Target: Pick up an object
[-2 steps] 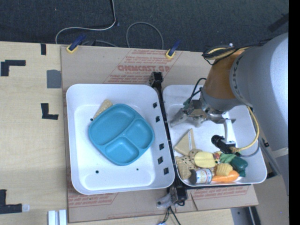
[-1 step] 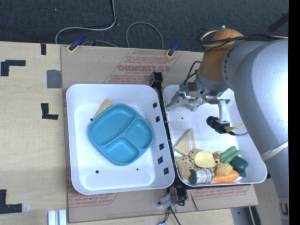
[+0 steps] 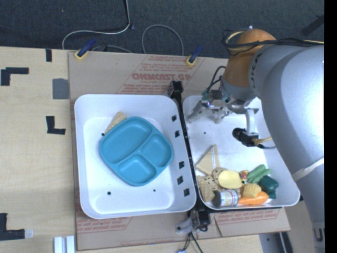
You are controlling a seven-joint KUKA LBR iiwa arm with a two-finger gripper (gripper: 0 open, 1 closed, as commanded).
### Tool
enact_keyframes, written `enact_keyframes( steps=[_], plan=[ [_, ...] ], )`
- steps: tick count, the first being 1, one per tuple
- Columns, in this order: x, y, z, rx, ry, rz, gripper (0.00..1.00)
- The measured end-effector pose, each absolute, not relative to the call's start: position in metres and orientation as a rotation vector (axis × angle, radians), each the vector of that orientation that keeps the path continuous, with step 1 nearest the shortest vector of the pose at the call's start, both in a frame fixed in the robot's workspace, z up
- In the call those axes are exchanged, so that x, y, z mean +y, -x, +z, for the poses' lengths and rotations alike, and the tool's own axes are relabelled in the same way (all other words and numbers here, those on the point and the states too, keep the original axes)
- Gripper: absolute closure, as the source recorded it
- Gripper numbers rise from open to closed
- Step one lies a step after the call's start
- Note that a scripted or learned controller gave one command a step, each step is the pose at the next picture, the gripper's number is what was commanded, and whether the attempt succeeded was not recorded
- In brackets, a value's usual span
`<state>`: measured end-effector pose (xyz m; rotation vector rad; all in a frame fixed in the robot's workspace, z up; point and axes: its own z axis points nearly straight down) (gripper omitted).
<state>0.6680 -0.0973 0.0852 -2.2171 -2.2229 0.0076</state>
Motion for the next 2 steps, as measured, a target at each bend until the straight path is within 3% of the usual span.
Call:
enact_keyframes(
  steps=[1,2],
  plan=[
    [-0.073,-0.571,0.190,-2.221,2.221,-0.002,0.00],
    [-0.065,-0.548,0.184,-2.219,2.220,0.004,0.00]
  ],
)
